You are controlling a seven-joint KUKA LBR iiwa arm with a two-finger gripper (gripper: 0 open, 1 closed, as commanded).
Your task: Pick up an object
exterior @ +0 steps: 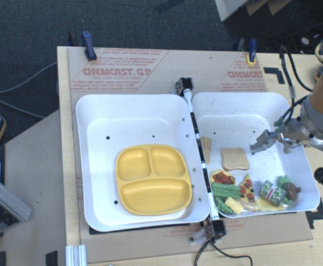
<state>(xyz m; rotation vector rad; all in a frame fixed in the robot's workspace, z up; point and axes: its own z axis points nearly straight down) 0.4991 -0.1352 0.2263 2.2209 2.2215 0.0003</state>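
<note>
The right bin (244, 105) holds several toy foods along its front. A tan bread slice (235, 159) lies flat near the middle. In front of it are a pizza slice (223, 177), green beans (225, 190), a yellow piece (234, 205), a green can (271, 192) and a brown piece (291, 190). A beige piece (205, 146) leans against the left wall. My gripper (260, 144) hangs over the right bin, up and to the right of the bread slice, with nothing seen in it.
A yellow divided plate (153, 179) lies in the left bin (95, 148). A black clip (184, 85) joins the bins at the back, and blue clamps (87, 44) hold the board. Cables (291, 73) run at the right.
</note>
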